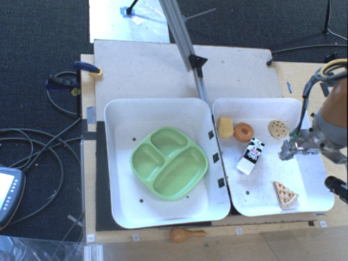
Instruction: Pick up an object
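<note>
Robot lab: cables [32,145], bench-mounted bins [163,162]

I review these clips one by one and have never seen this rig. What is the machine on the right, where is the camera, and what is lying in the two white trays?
One camera looks down at a slant on a bench with two shallow white bins. The grey arm reaching in from the right is a robot; its end effector hangs over the right bin, with nothing visibly in it. That bin holds toy food: a yellow piece, a donut, a cookie, a small milk carton and a pie slice. The left bin holds a green divided plate. A brown toy lies on the bench in front.
</note>
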{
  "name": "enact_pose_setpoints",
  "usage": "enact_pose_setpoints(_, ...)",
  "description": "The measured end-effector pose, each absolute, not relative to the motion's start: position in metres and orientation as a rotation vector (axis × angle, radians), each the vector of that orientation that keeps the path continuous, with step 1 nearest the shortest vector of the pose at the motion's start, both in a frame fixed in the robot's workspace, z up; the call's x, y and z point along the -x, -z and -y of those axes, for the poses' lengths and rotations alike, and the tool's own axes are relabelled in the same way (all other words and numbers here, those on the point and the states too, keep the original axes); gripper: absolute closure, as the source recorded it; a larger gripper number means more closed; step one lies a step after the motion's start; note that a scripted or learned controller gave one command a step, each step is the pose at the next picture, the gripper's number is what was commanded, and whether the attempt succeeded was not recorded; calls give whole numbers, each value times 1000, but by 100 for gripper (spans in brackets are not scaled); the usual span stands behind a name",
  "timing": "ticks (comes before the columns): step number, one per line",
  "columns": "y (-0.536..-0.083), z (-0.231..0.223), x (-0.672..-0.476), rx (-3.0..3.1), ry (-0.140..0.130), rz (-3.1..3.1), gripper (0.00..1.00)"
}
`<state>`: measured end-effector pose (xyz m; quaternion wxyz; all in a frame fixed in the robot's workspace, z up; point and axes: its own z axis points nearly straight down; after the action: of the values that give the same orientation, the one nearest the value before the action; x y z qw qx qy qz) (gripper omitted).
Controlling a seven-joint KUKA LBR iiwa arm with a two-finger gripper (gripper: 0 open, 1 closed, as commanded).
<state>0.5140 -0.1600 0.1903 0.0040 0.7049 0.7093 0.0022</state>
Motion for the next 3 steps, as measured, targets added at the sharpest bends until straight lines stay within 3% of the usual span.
enact_pose_setpoints(2, -302, 163, -515, -2209, -6, -2224, 100)
enact_pose_setpoints(3, -303, 115, -528, -2209, -5, -2231, 100)
